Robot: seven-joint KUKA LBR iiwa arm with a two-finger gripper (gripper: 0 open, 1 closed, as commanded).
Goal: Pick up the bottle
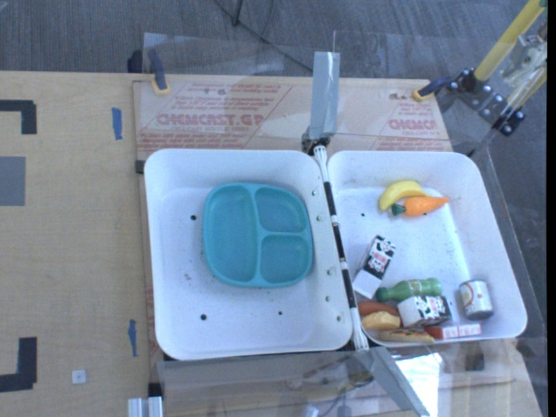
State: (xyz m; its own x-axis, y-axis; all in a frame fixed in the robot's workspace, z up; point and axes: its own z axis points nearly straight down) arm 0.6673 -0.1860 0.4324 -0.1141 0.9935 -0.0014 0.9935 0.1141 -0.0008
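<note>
A small green bottle (408, 290) lies on its side near the front of the right bin (473, 181), with its neck pointing left. A black-and-white patterned box (432, 307) touches its front side. A bread-coloured toy (382, 321) and a red piece (372, 307) lie against the bottle's left end.
A teal divided plate (258, 234) sits in the left bin (169, 259). The right bin also holds a banana (396, 192), a carrot (423, 205), a small cow-print carton (378, 257) and a can (474, 299). A yellow clamp stand (512, 42) rises at the back right.
</note>
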